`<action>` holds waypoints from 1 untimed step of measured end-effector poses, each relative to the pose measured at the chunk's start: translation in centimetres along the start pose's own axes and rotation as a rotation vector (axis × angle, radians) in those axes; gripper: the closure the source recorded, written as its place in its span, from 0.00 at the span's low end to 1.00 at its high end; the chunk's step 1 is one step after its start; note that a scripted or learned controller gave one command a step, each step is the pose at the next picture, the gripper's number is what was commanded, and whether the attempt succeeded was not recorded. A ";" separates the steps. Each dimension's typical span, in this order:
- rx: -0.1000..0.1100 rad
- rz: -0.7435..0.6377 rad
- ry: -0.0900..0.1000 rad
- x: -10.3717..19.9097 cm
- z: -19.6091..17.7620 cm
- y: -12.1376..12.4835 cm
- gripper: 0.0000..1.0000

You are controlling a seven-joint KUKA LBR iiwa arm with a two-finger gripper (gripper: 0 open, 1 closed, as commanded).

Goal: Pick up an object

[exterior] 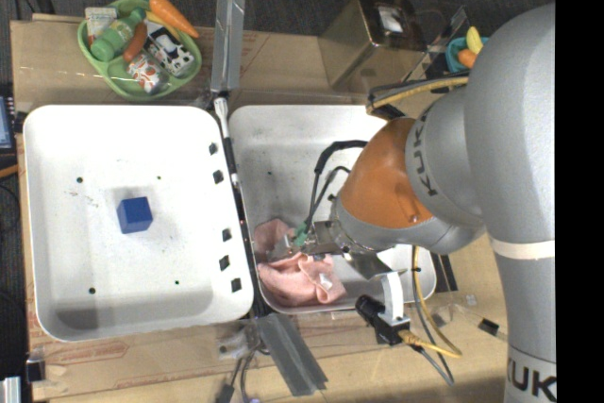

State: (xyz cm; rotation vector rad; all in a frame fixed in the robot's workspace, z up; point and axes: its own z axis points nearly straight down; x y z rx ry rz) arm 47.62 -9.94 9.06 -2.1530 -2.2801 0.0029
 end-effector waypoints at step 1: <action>0.001 -0.006 0.000 0.0 -0.9 0.1 1.00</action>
